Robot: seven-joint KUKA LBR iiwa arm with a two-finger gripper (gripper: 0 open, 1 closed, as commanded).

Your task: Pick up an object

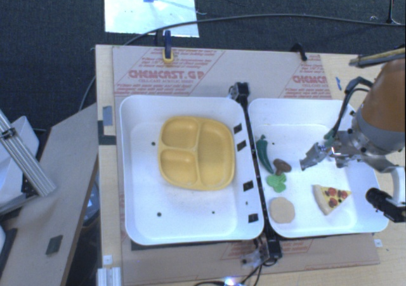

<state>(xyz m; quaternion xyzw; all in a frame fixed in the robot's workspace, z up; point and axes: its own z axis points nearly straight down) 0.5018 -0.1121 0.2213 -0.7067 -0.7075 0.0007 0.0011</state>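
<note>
Nothing is picked up yet: my gripper [312,156] hangs over the right bin [298,110] with fingers slightly apart and empty, while the pizza slice [330,198] lies just below, untouched on the bin floor.

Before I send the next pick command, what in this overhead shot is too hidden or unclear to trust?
- Gripper, camera view: small and blurred, so its opening cannot be judged.
- Arm: cut off by the right edge; its upper part is out of frame.
- Right bin: its far right side lies under the arm.
- Brown item beside the green pepper: too small to identify.
- Green piece: too small to identify.
</note>
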